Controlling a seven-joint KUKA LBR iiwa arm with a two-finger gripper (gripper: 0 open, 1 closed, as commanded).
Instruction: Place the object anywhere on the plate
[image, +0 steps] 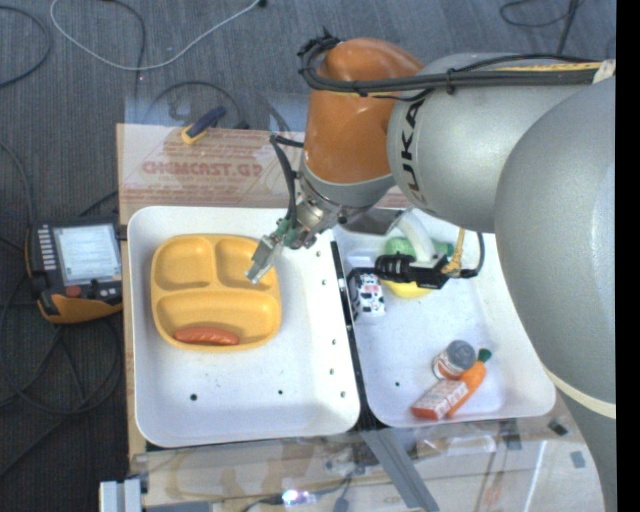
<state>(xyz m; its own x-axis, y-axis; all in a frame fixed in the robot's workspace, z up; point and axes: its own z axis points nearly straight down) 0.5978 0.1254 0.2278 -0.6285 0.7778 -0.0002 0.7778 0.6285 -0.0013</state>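
A yellow divided plate (200, 290) lies in the left white bin (240, 390). A red-orange sausage-shaped object (207, 336) rests in the plate's long front compartment. My gripper (262, 266) hangs on a slant over the plate's rear right compartment, close to its rim, some way from the red-orange object. I see nothing held at its tip. The orange wrist band (350, 110) and the grey arm cover the upper right of the view.
The right bin (500, 400) holds a small white toy car (368, 295), a yellow and a green item (410, 285), a carrot (470, 378), a red-white packet (438, 402) and a grey cap (459, 355). A cardboard box (200, 175) lies behind the bins, a handheld device (75, 262) to their left.
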